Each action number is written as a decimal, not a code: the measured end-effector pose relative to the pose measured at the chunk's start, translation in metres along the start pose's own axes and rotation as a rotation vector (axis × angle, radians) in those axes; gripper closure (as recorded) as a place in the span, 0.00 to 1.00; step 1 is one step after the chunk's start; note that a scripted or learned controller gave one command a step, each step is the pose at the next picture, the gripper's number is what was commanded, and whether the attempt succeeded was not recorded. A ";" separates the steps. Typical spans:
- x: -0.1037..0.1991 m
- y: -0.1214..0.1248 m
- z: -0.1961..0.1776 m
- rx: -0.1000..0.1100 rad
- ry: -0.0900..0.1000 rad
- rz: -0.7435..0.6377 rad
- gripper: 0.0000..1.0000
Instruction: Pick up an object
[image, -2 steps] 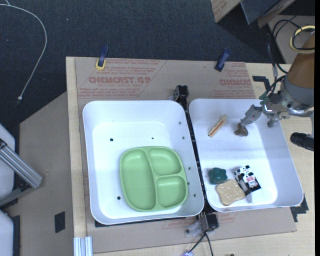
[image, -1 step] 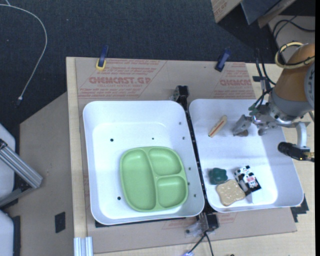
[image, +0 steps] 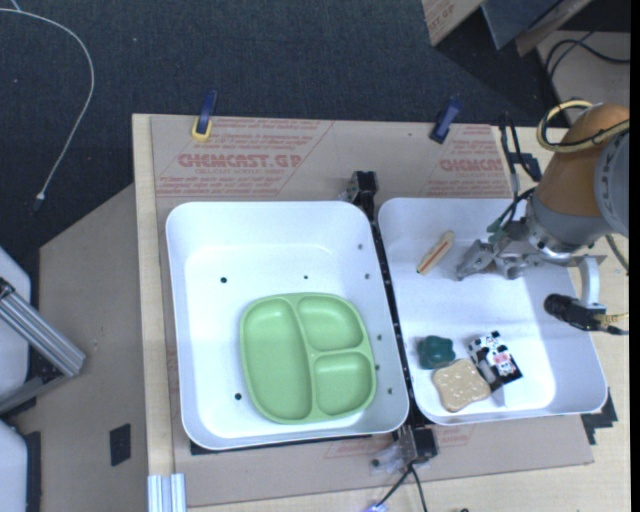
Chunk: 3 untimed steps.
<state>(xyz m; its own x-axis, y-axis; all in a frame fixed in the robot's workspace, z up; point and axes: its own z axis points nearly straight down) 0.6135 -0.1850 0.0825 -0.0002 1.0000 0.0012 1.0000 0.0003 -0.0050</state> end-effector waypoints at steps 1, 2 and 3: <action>0.000 0.001 -0.013 -0.005 -0.002 0.000 1.00; 0.006 -0.001 -0.075 -0.011 -0.003 -0.001 1.00; 0.002 -0.004 -0.121 -0.012 -0.004 0.000 1.00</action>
